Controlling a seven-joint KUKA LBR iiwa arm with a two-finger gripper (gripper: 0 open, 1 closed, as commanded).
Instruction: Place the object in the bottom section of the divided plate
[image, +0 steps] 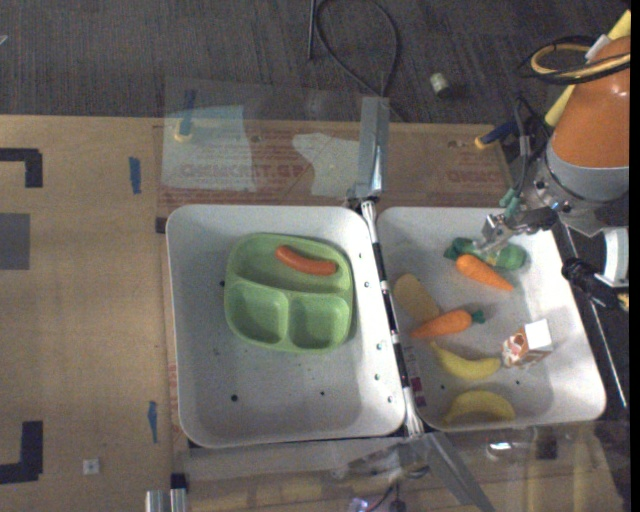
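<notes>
The green divided plate (290, 295) sits in the left bin (200, 400) with a red sausage (307, 261) in its top section; beside the plate, the right bin (575, 400) holds carrots and bananas; the hand (497, 232) hovers over one carrot (484, 272), its grip unclear, so placing remains undone.

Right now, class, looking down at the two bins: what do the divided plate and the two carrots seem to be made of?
Divided plate: probably moulded plastic, matte light green, with smooth rounded compartment walls and even colour.

Upper carrot and lower carrot: likely toy plastic, with uniform bright orange bodies, a slight sheen and solid green tops. Rubber or foam cannot be ruled out from this view.
</notes>
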